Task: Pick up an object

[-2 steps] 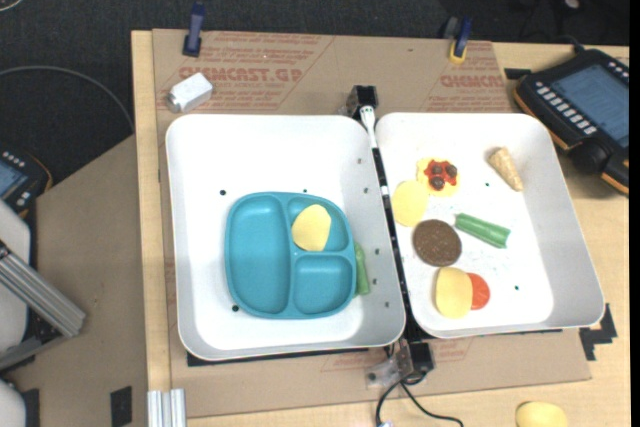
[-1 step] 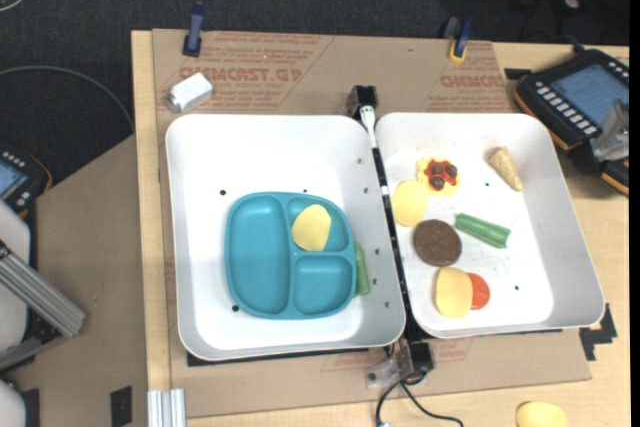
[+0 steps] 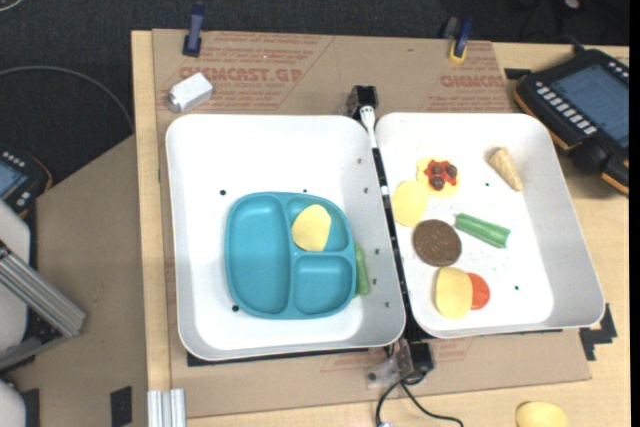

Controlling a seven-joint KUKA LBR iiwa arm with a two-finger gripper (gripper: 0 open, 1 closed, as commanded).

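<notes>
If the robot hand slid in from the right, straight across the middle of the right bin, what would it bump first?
Probably the green piece, once past the bin's rim; the brown disc lies just beyond. Its height is unclear, so it might pass above.

arm pose, tool state: cannot tell from this camera view.

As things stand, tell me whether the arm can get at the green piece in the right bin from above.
Probably yes. The green piece lies flat in the right bin with nothing over it; only the brown disc sits close to its left end.
</notes>
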